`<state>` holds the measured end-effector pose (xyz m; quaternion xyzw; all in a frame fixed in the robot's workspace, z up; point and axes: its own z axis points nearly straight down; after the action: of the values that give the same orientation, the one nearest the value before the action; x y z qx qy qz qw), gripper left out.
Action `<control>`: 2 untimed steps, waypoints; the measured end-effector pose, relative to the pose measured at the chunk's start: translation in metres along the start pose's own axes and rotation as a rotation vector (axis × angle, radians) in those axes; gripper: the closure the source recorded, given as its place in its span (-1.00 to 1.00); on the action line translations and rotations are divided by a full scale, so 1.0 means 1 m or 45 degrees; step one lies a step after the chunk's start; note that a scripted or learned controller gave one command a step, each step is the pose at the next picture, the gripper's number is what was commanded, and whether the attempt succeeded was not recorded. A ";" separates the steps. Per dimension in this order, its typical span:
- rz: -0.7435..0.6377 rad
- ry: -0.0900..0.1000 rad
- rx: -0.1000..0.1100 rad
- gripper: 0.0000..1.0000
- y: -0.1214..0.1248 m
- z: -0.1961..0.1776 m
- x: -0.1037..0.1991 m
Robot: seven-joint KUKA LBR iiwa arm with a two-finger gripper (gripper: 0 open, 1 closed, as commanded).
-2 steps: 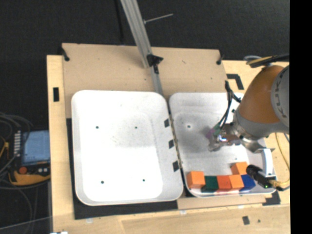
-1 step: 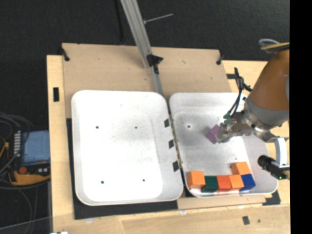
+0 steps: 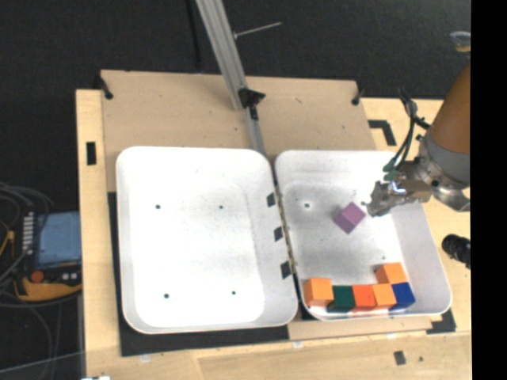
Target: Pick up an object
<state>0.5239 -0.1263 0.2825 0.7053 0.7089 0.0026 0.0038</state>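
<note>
A purple block [image 3: 348, 217] lies tilted near the middle of the right bin [image 3: 317, 172]. My gripper [image 3: 379, 203] hangs just to the block's right, close beside it, with the grey wrist and orange band reaching in from the right edge. Along the right bin's near wall sits a row of blocks: an orange one [image 3: 319, 290], a dark green one [image 3: 342, 298], a red-orange one [image 3: 364, 295], another orange one [image 3: 384, 294] and a blue one [image 3: 402, 293]. A brown-orange block [image 3: 390, 273] rests behind that row.
The left bin [image 3: 198, 172] sits beside the right one, with black clips at the seam between them. A slanted metal rail [image 3: 226, 50] rises behind the bins. A blue box [image 3: 57, 238] and cables lie off the bench's left side.
</note>
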 end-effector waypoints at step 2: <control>0.000 0.000 0.007 1.00 0.011 -0.008 0.049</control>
<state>0.5348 -0.0771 0.2909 0.7052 0.7090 0.0006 0.0017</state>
